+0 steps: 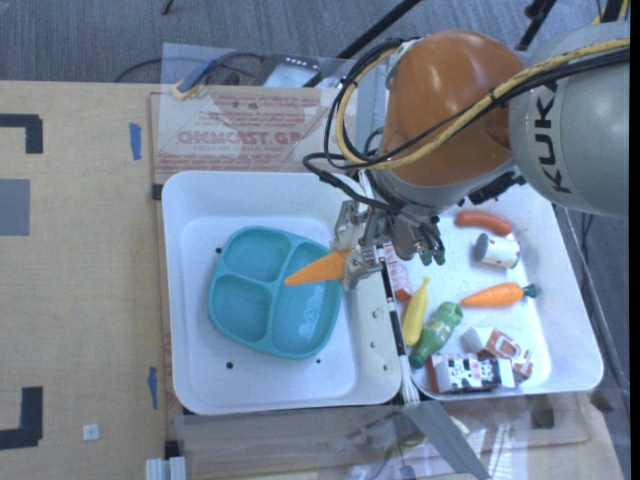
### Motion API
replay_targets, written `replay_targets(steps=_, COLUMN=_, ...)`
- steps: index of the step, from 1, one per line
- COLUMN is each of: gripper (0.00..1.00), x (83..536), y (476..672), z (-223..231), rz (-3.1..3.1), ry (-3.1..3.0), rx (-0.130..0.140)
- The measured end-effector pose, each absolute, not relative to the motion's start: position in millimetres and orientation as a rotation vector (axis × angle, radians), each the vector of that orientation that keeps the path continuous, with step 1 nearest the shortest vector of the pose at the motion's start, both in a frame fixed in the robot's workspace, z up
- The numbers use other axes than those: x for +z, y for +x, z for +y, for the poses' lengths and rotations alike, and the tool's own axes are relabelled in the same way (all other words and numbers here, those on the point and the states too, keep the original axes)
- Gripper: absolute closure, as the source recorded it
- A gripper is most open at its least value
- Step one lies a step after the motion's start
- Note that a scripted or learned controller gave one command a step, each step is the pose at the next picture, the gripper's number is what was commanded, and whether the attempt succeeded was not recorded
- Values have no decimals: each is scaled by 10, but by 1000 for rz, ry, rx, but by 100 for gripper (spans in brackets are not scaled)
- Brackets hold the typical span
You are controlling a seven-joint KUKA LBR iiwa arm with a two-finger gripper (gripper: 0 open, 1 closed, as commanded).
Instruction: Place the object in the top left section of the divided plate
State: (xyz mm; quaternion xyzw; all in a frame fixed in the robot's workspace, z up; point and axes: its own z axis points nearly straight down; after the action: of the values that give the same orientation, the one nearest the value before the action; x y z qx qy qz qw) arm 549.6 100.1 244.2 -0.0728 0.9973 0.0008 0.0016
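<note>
A teal divided plate [262, 308] lies in the left bin. An orange toy carrot [316, 268] hangs over the plate's right edge, its tip pointing left over the upper right section. My gripper [356, 260] is shut on the carrot's thick end, just right of the plate, above the inner wall of the left bin. The big orange wrist band [450, 103] and grey arm cover the area above the gripper and part of the right bin.
The right bin [570, 353] holds a second carrot [494, 294], a sausage [484, 221], a white cylinder [497, 251], a yellow banana-like piece [415, 309], a green item [436, 330] and small boxes [480, 366]. A cardboard sheet [240, 133] lies behind the left bin [185, 268].
</note>
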Motion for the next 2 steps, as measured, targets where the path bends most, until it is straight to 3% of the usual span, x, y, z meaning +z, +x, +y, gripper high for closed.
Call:
replay_targets(steps=1, gripper=100, x=2986, y=4948, z=1475, rz=3130, ry=-193, rx=3)
replay_targets(steps=2, gripper=0, x=2988, y=4948, z=1475, rz=3130, ry=-193, rx=4)
